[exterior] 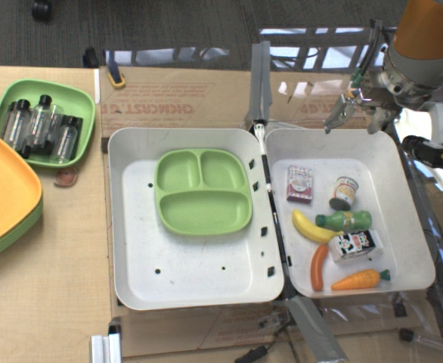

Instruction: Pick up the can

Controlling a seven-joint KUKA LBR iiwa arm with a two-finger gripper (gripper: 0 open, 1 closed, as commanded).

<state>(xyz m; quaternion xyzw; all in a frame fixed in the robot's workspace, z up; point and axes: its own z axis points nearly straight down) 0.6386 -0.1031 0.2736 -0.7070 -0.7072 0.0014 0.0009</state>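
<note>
The can (pixel 345 193), small with a pale yellow label and a dark open end, lies tilted in the right bin (pixel 403 203), near its middle. My gripper (pixel 353 122) hangs over the far rim of that bin, well behind the can and apart from it. Its two fingers (pixel 333 121) stand spread open with nothing between them.
Around the can lie a pink-and-white carton (pixel 300 184), a green bottle (pixel 346 220), a banana (pixel 312 227), a black-and-white carton (pixel 354 244), a red pepper (pixel 317 267) and a carrot (pixel 357 280). The left bin (pixel 131 263) holds a green divided plate (pixel 204 191).
</note>
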